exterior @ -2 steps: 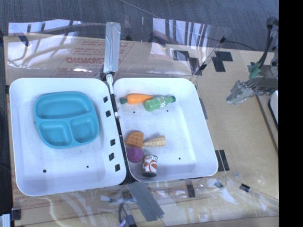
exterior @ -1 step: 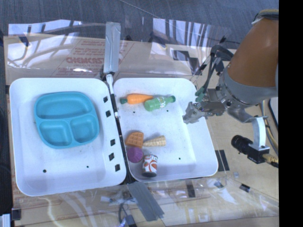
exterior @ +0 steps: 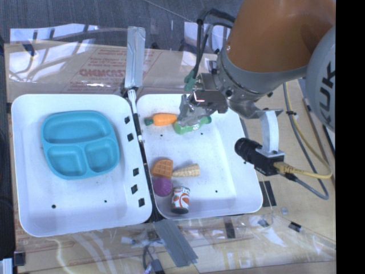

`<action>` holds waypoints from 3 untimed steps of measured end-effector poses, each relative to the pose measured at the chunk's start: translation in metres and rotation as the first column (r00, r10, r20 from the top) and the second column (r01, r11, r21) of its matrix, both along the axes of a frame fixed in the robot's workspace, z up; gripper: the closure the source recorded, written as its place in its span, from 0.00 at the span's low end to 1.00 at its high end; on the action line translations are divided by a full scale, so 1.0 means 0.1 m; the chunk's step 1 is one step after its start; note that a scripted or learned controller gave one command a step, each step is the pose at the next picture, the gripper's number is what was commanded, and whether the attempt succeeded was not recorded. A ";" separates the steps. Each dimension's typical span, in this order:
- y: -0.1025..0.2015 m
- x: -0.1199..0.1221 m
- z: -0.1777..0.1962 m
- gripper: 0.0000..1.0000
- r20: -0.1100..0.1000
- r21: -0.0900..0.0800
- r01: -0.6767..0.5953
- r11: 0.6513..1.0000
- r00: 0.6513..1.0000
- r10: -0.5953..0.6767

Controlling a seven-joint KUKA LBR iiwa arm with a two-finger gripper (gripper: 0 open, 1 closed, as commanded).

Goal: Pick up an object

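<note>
My gripper (exterior: 192,116) is low in the far part of the right bin (exterior: 228,153), directly over a green toy (exterior: 193,127) that pokes out beneath it. The gripper's body hides most of the toy, and I cannot tell whether the toy is gripped. An orange carrot (exterior: 162,119) lies just left of the gripper. Near the bin's front left lie a waffle piece (exterior: 162,167), a pale cone (exterior: 187,170), a purple piece (exterior: 162,186) and a small can (exterior: 181,199).
The left bin (exterior: 34,198) holds a blue divided tray (exterior: 80,142). The arm's large orange and grey body (exterior: 274,33) hangs over the right bin's far right corner. A black cable fitting (exterior: 256,156) sits at the right bin's right rim.
</note>
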State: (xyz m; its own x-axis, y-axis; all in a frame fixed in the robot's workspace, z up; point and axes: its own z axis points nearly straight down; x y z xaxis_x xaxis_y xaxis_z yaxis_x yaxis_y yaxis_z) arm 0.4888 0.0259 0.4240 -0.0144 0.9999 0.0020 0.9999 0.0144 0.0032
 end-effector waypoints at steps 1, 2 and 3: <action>0.50 -0.11 0.14 1.00 -0.002 -0.001 0.004 1.000 1.000 -0.004; -0.17 -0.12 -0.60 1.00 -0.009 -0.004 0.011 1.000 1.000 -0.011; -0.78 -0.12 0.20 1.00 0.002 -0.002 0.011 1.000 1.000 -0.011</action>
